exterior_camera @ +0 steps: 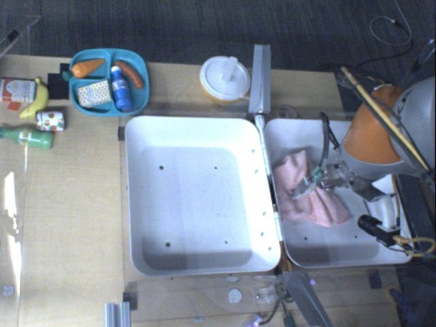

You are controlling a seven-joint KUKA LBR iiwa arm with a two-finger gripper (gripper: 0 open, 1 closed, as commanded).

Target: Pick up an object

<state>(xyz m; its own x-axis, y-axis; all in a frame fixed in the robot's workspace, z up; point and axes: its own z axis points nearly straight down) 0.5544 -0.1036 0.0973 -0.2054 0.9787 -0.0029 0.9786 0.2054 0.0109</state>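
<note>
So the thing to grab here is a pink cloth (308,191), crumpled in a heap in the right bin (327,251), sitting center-right of the frame and pushed toward that bin's left wall. I'd guess it weighs next to nothing and is totally floppy, so there's no edge to square up against; best bet looks like pinching one of the raised folds near the middle of the heap, since a flat corner would probably just slide out. Not fragile, not slippery, it'll just drape and stretch when lifted. The gripper (315,180) is right down on top of the cloth, touching or nearly so, but honestly I can't tell how the jaws stand, too small and tangled with the fabric. The bin floor is smooth white plastic with low walls, so plenty of room around the heap. The left bin (197,189) sits just beside it. Further out on the wooden bench (61,216): a blue tray (109,80) of toy food in the upper left, and a white lidded cup (225,78) top center.
</note>
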